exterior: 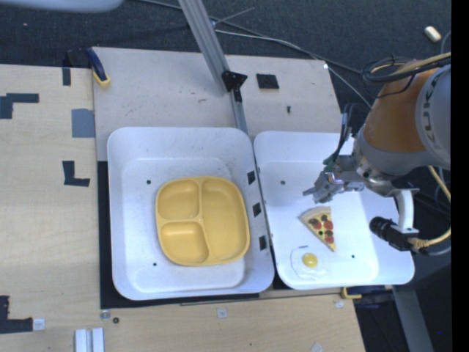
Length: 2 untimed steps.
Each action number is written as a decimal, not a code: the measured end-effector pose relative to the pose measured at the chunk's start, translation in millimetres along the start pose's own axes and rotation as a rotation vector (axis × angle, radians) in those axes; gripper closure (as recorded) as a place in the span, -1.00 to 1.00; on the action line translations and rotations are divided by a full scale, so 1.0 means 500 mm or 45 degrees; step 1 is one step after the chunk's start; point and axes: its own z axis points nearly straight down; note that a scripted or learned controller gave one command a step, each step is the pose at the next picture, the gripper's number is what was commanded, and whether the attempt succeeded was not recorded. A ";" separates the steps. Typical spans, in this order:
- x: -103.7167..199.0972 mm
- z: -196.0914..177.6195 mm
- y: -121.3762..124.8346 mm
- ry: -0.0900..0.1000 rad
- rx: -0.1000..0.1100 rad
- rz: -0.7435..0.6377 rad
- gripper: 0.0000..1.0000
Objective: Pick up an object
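A toy pizza slice [322, 226] lies in the right bin [286, 160], near its middle. A toy fried egg [308, 261] sits just below it, near the bin's front wall. My gripper [325, 188] hangs over the right bin, just above and slightly left of the pizza slice, with nothing seen between its fingers. The arm, with its orange band [396, 119], reaches in from the right.
The left bin [132, 196] holds a yellow divided plate [201, 220]. A slanted metal bar [209, 39] runs down to the gap between the bins. Cables trail across the dark floor at the back and at the right.
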 end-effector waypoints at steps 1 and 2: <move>0.006 -0.085 -0.002 0.000 -0.002 0.000 1.00; 0.120 -0.093 -0.017 0.002 0.004 -0.005 1.00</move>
